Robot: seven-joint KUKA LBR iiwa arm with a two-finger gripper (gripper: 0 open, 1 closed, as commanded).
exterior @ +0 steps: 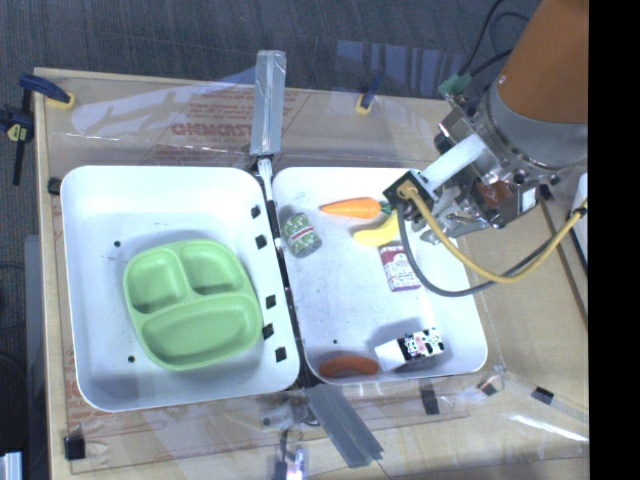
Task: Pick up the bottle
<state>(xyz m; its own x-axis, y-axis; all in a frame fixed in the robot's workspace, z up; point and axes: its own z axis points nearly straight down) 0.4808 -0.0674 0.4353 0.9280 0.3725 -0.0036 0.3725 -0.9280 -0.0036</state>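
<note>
The bottle [400, 268] is small and red with a white label. It lies flat in the right bin [460, 313], right of the bin's middle. My gripper [462, 218] hangs over the bin's upper right part, above and to the right of the bottle and clear of it. Wrist hardware and a yellow cable hide its tips.
In the right bin lie an orange carrot [350, 208], a yellow piece [372, 234], a green patterned can [300, 235], a white and black box [410, 348] and a brown sausage [348, 366]. A green divided plate [192, 303] sits in the left bin [90, 218].
</note>
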